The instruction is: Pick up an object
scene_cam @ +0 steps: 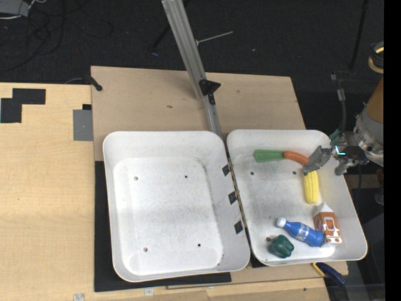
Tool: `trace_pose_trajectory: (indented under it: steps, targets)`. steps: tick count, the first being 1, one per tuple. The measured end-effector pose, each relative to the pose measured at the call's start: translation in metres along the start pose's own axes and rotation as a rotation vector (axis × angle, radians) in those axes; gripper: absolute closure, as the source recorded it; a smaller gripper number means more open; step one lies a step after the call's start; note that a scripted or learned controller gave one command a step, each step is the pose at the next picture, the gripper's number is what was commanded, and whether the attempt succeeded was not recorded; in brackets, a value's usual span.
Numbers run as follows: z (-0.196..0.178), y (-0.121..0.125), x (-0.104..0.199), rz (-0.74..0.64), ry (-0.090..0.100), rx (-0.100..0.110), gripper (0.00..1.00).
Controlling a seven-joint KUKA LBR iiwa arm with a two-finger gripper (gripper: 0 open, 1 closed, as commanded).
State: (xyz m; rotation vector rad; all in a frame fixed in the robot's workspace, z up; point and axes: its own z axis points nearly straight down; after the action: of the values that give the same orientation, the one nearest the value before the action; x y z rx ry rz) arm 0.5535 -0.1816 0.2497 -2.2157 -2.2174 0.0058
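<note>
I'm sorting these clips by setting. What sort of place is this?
Most likely a robotics lab bench. Two white bins sit side by side on plywood, the right one holding toy food like a corn cob, and a gripper reaches in beside an aluminium camera mast.

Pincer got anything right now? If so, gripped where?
Nothing is held. The pincer hovers with fingers apart over the right white bin, just above the yellow corn cob and beside the orange carrot with green top.
</note>
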Motion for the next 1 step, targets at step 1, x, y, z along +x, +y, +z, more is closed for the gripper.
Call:
trace_pose_trajectory:
  steps: [1]
  targets:
    - [-0.0025,0.0008,-0.0003,0.001,-0.001,-0.005,0.00]
